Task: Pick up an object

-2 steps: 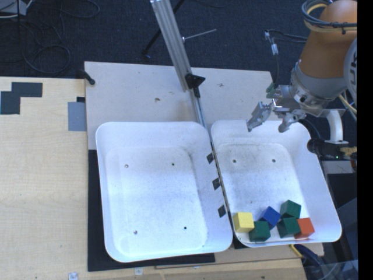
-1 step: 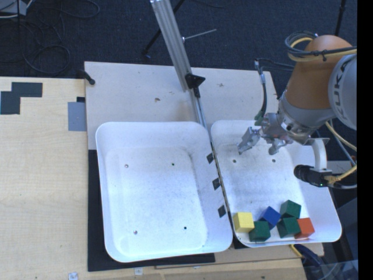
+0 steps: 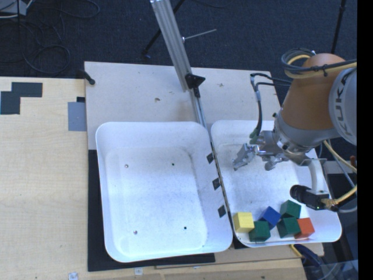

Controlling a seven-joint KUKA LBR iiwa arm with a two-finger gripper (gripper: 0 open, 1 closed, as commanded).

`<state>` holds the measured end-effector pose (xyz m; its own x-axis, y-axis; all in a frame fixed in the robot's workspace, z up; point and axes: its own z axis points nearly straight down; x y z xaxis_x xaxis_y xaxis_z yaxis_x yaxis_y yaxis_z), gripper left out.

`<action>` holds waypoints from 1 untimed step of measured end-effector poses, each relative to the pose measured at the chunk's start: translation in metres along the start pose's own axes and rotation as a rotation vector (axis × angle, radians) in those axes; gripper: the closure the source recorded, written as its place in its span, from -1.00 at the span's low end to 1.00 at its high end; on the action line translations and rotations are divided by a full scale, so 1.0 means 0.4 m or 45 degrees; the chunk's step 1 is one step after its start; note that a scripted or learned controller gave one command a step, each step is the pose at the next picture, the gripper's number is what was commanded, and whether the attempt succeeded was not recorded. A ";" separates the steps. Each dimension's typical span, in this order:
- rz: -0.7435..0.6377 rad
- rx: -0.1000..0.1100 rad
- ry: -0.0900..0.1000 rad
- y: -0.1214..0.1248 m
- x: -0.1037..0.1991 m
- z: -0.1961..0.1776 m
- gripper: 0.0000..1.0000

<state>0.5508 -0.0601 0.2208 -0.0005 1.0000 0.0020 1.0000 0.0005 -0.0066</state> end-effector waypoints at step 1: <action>0.009 -0.004 -0.002 0.003 -0.005 0.000 -1.00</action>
<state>0.5521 -0.0622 0.2208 0.0068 1.0000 0.0007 1.0000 -0.0068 -0.0032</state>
